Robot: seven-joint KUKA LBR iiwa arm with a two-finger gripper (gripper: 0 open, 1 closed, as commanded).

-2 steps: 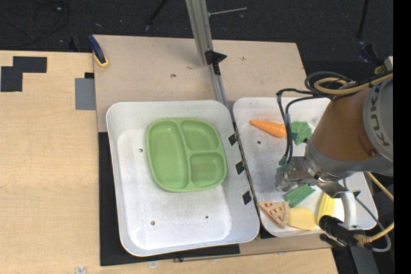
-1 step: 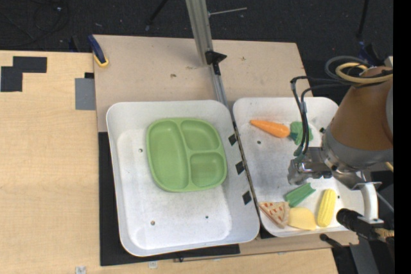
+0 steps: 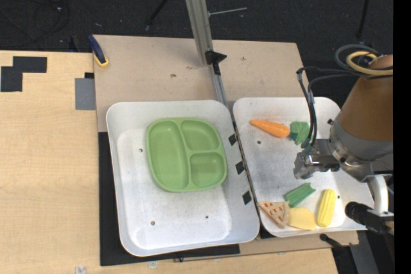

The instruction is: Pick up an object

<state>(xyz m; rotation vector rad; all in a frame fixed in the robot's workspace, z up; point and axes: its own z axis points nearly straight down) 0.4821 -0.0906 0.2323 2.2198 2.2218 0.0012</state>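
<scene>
In the right bin (image 3: pixel 257 167) an orange carrot with a green top (image 3: pixel 271 128) lies near the back. At the front lie a small green piece (image 3: pixel 299 194), a corn cob (image 3: pixel 326 206), a yellow piece (image 3: pixel 302 219) and a pizza slice (image 3: pixel 275 212). My gripper (image 3: pixel 307 165) hangs low over the right side of this bin, between the carrot's green top and the small green piece. Nothing shows between its fingers.
The left bin (image 3: pixel 128 202) holds a green divided plate (image 3: pixel 187 154). A metal post (image 3: pixel 198 16) rises behind the bins. A row of black clips (image 3: pixel 239 167) marks the seam between the two bins. The arm's bulky body (image 3: pixel 366 119) covers the right bin's right edge.
</scene>
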